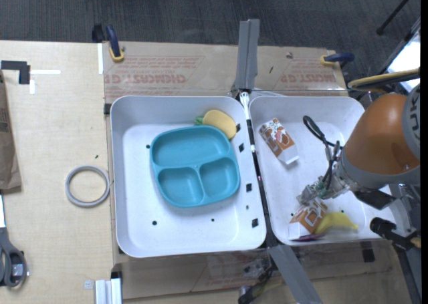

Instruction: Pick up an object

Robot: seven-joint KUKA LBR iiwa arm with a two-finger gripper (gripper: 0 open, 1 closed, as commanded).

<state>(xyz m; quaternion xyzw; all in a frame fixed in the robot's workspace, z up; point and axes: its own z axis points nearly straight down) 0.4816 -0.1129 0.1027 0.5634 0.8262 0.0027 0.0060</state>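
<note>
Though crumpled, orange-white packet (309,218) (beside banana (336,223))

Partly hidden or cut off:
- Gripper (313,194): small and blurred among the items in the right bin (348,105); finger state unreadable.
- Arm (388,139): runs out of the right edge and covers the bin's right wall.
- Yellow fruit (219,121): lower part behind the blue tray (194,166); kind unclear.
- Scissors (10,262): cut by the left edge.
- Brown bag (7,135): cut by the left edge.
- Carton (307,219): print too small to read.
</note>
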